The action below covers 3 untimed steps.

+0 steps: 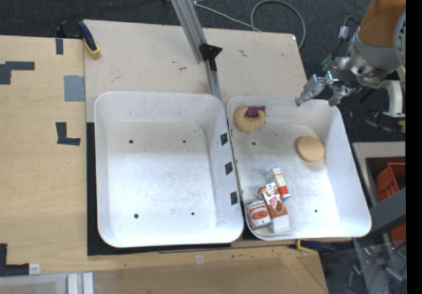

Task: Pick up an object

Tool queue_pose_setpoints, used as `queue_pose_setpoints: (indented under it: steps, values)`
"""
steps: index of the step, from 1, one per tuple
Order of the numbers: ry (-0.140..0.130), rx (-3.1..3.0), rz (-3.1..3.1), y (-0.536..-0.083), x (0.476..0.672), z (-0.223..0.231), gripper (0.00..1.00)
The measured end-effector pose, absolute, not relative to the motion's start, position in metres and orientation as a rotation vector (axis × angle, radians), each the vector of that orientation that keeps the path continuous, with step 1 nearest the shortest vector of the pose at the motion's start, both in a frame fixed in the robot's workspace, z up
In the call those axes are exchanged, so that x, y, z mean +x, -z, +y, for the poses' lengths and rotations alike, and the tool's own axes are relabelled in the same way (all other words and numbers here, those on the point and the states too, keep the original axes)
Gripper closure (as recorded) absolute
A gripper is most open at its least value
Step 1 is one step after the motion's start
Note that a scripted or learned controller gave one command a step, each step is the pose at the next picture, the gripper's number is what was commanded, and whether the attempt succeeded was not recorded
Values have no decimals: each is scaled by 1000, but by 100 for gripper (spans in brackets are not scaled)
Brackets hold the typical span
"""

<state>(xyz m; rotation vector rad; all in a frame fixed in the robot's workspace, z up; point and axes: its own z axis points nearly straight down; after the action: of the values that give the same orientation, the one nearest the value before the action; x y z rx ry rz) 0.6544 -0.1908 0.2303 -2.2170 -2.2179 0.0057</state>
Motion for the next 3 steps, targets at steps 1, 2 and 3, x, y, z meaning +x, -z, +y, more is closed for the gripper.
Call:
queue_pose_setpoints:
  steps: [1, 2, 3]
  values:
    - [-3, -2219, -2224, -234, 655, -191, 0]
    - [-7, -2218, -2219, -188, 652, -196, 0]
    - [-8, -2215, -2219, -130, 651, -186, 0]
